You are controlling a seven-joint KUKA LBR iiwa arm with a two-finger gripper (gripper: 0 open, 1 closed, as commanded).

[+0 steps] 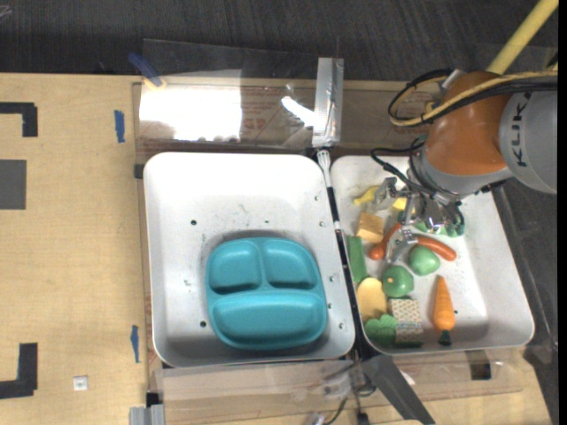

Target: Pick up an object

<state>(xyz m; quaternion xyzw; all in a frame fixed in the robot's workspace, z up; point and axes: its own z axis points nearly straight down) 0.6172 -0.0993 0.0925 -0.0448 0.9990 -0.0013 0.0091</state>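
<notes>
Gripper: lowered into the upper middle of the right bin, among the toy food; the fingers are lost in the clutter, so their spread and any hold on an item cannot be told.
Arm: grey with an orange band above the wrist, entering from the right, cables looped over it.
Nearest items: a yellow piece to the gripper's left, a tan wedge below that, a red-orange piece just below the gripper.
Green round fruits: one beside the red-orange piece, a darker one lower left.
Carrot: orange, lying near the bin's lower right.
Green stick: along the bin's left wall.
Front items: a yellow piece, a checkered block, a green lump.
Left bin: holds a teal divided tray near its front.
Bench: bare wood with blue tape marks.
</notes>
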